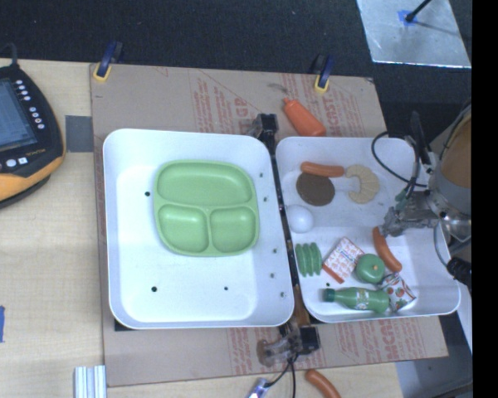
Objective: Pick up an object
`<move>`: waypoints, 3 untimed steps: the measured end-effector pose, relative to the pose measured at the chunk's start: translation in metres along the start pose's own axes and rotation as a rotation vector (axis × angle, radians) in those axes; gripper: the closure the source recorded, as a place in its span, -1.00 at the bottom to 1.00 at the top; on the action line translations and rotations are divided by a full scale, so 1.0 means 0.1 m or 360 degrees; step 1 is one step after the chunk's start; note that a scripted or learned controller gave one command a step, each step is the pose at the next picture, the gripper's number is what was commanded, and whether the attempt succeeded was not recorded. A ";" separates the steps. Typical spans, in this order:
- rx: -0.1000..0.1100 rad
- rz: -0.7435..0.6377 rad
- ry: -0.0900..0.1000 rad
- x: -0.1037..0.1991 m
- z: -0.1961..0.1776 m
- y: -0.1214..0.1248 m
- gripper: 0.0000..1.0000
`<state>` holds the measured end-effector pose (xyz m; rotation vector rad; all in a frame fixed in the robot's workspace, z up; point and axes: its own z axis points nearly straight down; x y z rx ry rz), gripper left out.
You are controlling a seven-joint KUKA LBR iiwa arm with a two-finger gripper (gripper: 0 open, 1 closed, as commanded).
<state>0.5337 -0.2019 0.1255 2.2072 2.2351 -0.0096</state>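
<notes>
Green tray (206,206), white bins (129,247), green bottle (354,299).

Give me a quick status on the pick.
Hand low at right bin edge, nothing seen gripped. Nearest: orange sausage. Cable loops close by.

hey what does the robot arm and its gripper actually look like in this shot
The arm enters from the right as a rounded grey body with an orange-brown band. A thin black cable loops over the right white bin towards the small, dark grey metal gripper. No markings are legible.
</notes>
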 end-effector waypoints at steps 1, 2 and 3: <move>0.0001 -0.0001 -0.0001 0.00 0.00 0.00 -1.00; -0.0001 0.0012 0.0006 0.12 0.34 -0.06 -1.00; 0.0000 0.0009 0.0004 0.10 0.24 -0.06 1.00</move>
